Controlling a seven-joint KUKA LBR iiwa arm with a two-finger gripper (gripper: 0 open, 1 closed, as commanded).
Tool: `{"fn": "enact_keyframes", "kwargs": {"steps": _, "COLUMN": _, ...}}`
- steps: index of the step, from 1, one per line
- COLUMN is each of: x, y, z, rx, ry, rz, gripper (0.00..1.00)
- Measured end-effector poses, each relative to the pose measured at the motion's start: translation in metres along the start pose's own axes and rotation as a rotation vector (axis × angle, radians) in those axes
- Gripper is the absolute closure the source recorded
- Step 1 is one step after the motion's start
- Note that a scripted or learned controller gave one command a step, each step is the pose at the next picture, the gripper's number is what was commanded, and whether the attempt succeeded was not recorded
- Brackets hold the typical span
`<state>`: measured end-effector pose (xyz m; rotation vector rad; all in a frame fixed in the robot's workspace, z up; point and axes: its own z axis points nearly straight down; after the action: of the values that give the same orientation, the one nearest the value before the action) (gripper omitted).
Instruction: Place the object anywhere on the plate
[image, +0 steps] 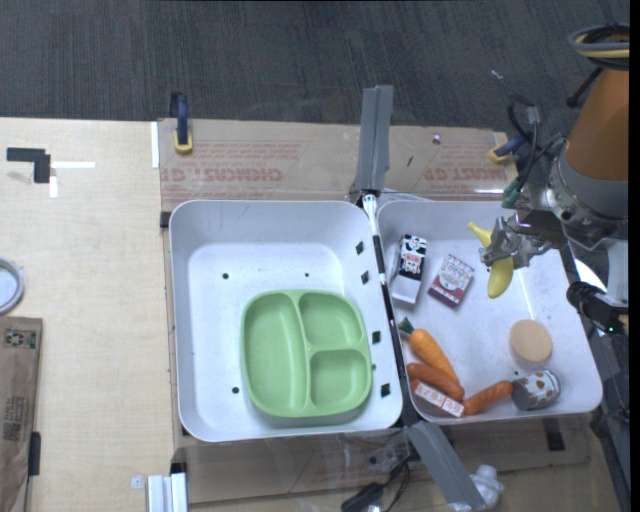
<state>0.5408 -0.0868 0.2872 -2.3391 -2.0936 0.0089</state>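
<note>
Seen from above at a slant: two shallow white bins side by side on a wooden bench. In the left bin (200, 300), lower centre of the frame, a green divided plate (305, 352) with three compartments, lying flat and bare. In the right bin (585, 345), a scatter of small goods: a black-and-white milk carton (410, 262) against the divider, a red-and-white box (452, 279) just beside it, two carrots (436, 352) (490, 396) lower down, a flat red packet (437, 399) between them, a tan round ball (530, 341) and a small patterned jar (536, 390) near the lower right corner.

Reaching in from the upper right edge of the frame, the grey arm with its orange band (605, 120), wrist bent down over the right bin's upper right part. At the gripper (507, 250), a yellow banana (498, 275), hanging roughly upright with its stem tip poking out toward upper left and its lower end pointing down at the bin floor. Jaws apparently closed narrow about the banana's upper part, though dark hardware and cables blur the contact. Banana well apart from the plate, across the divider, over the right bin. Near the top edge, a blue-and-yellow clamp (180, 125) on a cardboard sheet (270, 165).
</note>
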Motion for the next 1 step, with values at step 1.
{"fn": "enact_keyframes", "kwargs": {"steps": 1, "x": 0.0885, "y": 0.0270, "z": 0.0611, "rx": -0.001, "ry": 0.001, "rz": -0.014, "gripper": 1.00}}
